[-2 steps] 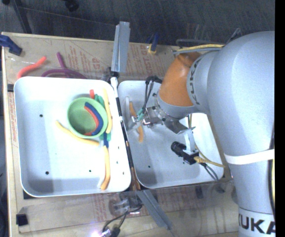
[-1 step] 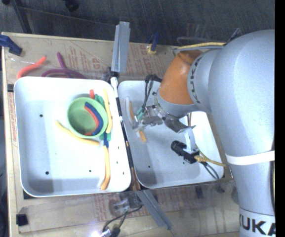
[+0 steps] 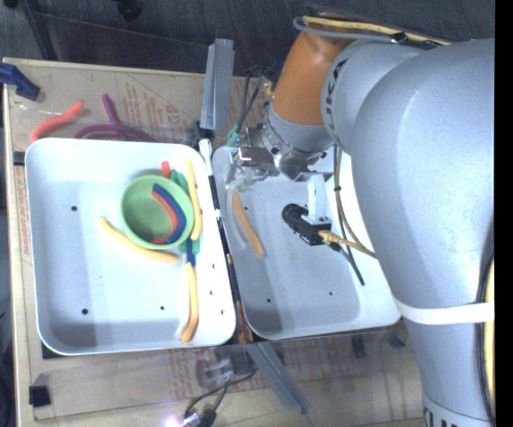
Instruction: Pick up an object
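The tool [image 3: 238,169] hung over the right bin's [image 3: 327,314] upper left corner; whether it stood wide or narrow I could not tell. Just below lay an orange strip [image 3: 248,227] (probably light, bendy, slippery), best pinched across its middle.

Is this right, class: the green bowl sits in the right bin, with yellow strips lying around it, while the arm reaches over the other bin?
Not quite. The camera view shows the green bowl in the left bin, not the right one. The yellow strips do lie around it, and the arm reaches over the other bin, the right bin.
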You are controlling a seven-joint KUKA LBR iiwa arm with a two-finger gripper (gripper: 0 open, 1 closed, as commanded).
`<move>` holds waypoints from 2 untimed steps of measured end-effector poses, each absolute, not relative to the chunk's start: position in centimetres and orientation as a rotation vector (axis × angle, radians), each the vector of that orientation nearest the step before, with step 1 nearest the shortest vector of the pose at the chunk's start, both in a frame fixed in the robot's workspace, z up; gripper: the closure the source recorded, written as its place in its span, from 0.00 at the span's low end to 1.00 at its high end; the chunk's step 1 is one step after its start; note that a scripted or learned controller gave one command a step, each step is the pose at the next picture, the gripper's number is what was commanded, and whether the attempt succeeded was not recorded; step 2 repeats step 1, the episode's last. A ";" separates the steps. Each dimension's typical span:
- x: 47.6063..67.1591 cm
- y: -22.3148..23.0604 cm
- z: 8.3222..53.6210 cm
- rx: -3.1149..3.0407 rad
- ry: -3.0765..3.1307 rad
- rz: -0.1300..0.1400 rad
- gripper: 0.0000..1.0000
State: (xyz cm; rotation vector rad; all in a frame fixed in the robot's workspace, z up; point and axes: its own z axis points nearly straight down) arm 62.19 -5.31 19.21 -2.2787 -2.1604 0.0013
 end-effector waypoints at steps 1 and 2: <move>61.8 -11.7 20.0 -2.063 -2.367 0.002 1.00; 61.8 -11.7 20.0 -2.063 -2.367 0.002 1.00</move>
